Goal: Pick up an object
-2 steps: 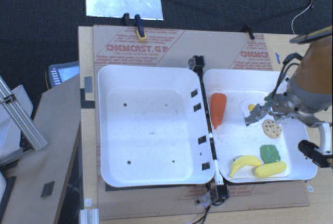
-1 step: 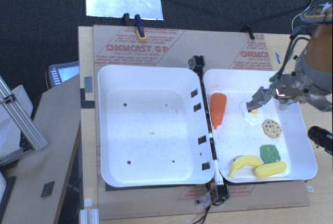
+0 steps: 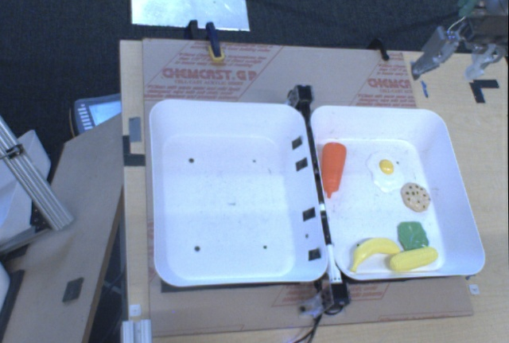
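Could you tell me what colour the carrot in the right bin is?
Orange, seen best in the camera view: the carrot.

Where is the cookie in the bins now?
The cookie lies in the right bin, near its right wall, just below the fried egg and above the green piece.

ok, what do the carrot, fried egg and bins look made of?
Carrot: probably molded plastic; even orange, smooth, toy-like.
Fried egg: likely plastic or rubber; flat white with a glossy yellow dome.
Bins: seemingly thin formed white plastic; rounded corners, matte with a slight sheen.
All judged by look alone.
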`<action>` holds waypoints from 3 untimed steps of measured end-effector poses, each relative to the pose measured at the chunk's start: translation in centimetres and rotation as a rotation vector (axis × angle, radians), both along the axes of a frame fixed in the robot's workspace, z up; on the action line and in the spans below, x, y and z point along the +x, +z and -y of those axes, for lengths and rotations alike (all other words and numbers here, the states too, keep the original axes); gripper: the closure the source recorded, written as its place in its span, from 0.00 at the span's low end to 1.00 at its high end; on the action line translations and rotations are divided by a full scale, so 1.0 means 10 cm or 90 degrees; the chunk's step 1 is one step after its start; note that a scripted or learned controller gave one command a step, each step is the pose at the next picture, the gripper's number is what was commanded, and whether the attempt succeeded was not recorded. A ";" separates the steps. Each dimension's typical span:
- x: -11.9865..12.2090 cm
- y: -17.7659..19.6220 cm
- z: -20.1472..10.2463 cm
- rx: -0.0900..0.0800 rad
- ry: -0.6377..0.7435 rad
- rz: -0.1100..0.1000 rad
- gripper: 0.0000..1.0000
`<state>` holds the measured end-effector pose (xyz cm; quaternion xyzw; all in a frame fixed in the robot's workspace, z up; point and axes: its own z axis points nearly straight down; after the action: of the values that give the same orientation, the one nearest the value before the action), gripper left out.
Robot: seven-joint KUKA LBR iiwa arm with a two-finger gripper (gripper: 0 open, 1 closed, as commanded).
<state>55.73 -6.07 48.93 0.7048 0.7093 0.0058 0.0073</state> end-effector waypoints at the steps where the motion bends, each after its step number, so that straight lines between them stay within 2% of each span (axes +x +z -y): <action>1: -0.38 0.50 -0.73 0.003 0.003 -0.006 0.00; 2: -0.37 0.58 -0.69 0.002 0.001 -0.007 1.00; 3: -0.72 0.45 -1.70 0.003 0.004 -0.012 1.00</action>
<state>48.52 10.93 53.43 0.7025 0.7116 0.0009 -0.0009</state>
